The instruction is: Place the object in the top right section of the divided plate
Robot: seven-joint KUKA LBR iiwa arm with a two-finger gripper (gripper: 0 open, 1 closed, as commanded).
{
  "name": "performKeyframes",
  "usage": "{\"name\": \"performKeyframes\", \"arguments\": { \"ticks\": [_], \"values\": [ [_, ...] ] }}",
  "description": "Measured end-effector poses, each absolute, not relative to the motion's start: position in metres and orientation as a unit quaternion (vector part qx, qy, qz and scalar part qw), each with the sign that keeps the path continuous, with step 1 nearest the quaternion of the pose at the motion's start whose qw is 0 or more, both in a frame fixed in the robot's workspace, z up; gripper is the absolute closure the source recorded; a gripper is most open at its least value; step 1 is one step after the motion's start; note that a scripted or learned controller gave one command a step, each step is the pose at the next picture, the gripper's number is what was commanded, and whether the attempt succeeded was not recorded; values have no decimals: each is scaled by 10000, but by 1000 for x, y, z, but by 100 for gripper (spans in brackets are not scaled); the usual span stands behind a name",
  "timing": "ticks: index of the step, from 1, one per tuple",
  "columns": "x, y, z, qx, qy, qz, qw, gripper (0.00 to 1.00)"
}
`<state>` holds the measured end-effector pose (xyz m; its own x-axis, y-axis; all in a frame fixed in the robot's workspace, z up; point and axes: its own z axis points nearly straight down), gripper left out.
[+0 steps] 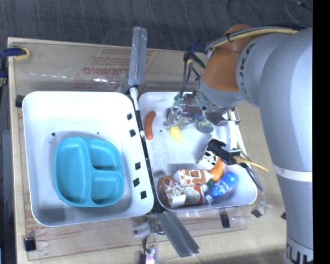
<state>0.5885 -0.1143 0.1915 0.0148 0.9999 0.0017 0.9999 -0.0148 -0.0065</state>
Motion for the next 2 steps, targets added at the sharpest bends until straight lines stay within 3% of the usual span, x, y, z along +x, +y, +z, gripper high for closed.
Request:
{"name": "performKeyframes", "arguments": {
  "ticks": [1, 2],
  "values": [
    [547, -47, 190, -7499, -6615, 23, 23, 100],
    [475, 29, 190, -7944, -6074, 26, 22, 100]
  ]
}}
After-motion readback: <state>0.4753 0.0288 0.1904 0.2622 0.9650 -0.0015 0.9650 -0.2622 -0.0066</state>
